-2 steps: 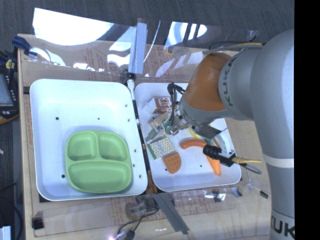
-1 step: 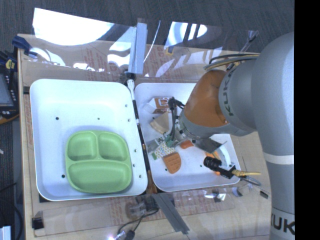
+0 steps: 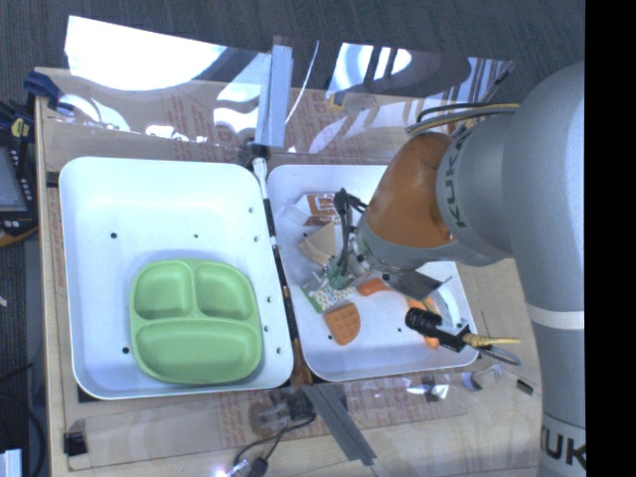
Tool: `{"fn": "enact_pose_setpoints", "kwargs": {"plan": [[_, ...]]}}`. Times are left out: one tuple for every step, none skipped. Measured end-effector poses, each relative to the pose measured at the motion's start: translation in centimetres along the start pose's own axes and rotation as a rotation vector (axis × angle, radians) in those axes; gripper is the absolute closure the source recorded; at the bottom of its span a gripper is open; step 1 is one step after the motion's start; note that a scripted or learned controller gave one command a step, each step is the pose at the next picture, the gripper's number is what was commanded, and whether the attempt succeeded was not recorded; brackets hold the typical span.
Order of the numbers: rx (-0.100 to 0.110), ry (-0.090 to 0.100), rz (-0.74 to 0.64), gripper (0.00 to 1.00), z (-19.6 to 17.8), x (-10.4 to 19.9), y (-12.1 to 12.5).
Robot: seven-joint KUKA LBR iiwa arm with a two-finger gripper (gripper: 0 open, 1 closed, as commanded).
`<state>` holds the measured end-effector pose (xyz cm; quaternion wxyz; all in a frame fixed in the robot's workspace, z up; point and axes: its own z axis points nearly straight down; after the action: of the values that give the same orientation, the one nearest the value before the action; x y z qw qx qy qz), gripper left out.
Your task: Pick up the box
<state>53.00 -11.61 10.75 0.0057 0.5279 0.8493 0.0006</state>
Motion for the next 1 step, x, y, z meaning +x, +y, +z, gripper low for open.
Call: {"fn": "enact_pose_setpoints", "kwargs": {"plan": [[0.005,0.009,-0.106,1.0,-11.78,5.0,3.62]]}}
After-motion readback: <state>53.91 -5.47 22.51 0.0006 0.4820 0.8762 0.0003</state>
